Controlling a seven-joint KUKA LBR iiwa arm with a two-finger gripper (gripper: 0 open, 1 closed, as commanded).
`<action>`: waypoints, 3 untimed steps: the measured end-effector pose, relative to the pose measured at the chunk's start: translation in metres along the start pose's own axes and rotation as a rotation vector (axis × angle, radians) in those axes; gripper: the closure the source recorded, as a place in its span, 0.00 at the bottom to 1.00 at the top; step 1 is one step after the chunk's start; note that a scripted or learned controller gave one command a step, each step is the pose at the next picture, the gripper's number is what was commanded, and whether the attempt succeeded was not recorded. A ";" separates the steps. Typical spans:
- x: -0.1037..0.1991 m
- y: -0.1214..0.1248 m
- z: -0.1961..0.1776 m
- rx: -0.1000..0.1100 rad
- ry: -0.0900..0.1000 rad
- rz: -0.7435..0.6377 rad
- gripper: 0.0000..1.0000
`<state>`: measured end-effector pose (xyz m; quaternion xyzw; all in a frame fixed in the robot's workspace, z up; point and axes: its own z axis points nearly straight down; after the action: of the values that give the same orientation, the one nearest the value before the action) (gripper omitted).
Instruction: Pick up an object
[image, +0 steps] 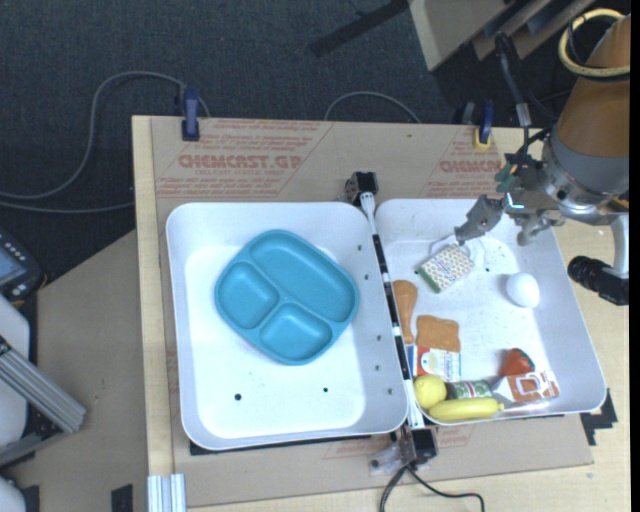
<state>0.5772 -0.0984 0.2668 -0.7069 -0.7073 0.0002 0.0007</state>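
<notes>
We see the gripper (497, 212) hanging over the far part of the right bin (560, 330), at the end of the grey arm (600, 130) that comes in from the upper right with its orange band. One grey finger slants down and to the left toward a small patterned packet (447, 266), which lies tilted on the bin floor just below and left of that fingertip. The fingertip sits very close to the packet's upper corner, but we cannot tell if it touches, and nothing is visibly clamped between the fingers. Whether the pincer is released or clenched we cannot tell: the second finger is lost among the dark wrist parts.

A white egg-like ball (521, 289) rests to the right of the packet, below the wrist. Nearer to us, along the divider, lie an orange-brown strip (404, 299) and a tan slice (438, 334) beside it. At the near edge of the same bin a yellow banana (462, 408), a yellow lemon (429, 390), a green-capped bottle (470, 388) and a red-and-white piece (525, 378) crowd together, overlapping so that their outlines are hard to separate.

The left bin (200, 400) holds a blue divided plate (286, 296), well apart from the gripper. The upper arm is cut off by the frame's top and right edges.
</notes>
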 end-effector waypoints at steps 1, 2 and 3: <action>-0.014 -0.067 0.115 0.015 0.003 0.005 0.00; 0.001 -0.074 0.176 0.008 0.003 0.001 0.00; 0.007 -0.060 0.183 -0.002 0.000 -0.001 0.00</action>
<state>0.5168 -0.0909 0.0837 -0.7068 -0.7075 -0.0003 -0.0001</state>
